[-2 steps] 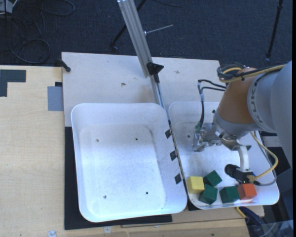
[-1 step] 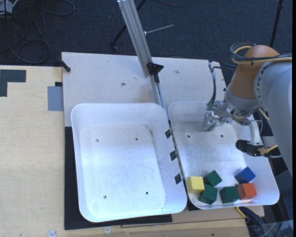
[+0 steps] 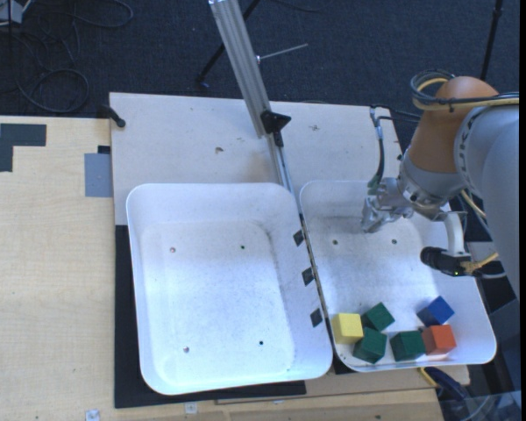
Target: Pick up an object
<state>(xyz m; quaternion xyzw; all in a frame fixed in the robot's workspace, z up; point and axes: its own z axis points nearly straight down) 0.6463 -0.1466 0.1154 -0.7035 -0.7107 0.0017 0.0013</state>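
A: What sits nearest, at the bottom of the frame?

B: A cluster of blocks along the lower edge of the right bin [image 3: 473, 345]: a yellow block [image 3: 348, 326], three green blocks [image 3: 379, 316] [image 3: 370, 346] [image 3: 407, 346], an orange block [image 3: 439, 338] and a blue block [image 3: 436, 310].

A: And the gripper?

B: The gripper [image 3: 374, 217] hangs higher in the frame, over the upper middle of that same bin, well apart from the blocks, with nothing between its fingers. Whether they are apart or together I cannot tell.

A: The rest?

B: The left bin [image 3: 149, 235] lies beside it, both on a pale board [image 3: 184, 139]. A wooden bench top [image 3: 44, 270] fills the left side. A slanted aluminium rail [image 3: 241, 60] rises toward the top centre, and beyond it dark carpet [image 3: 351, 24] with cables [image 3: 53, 86] at upper left.
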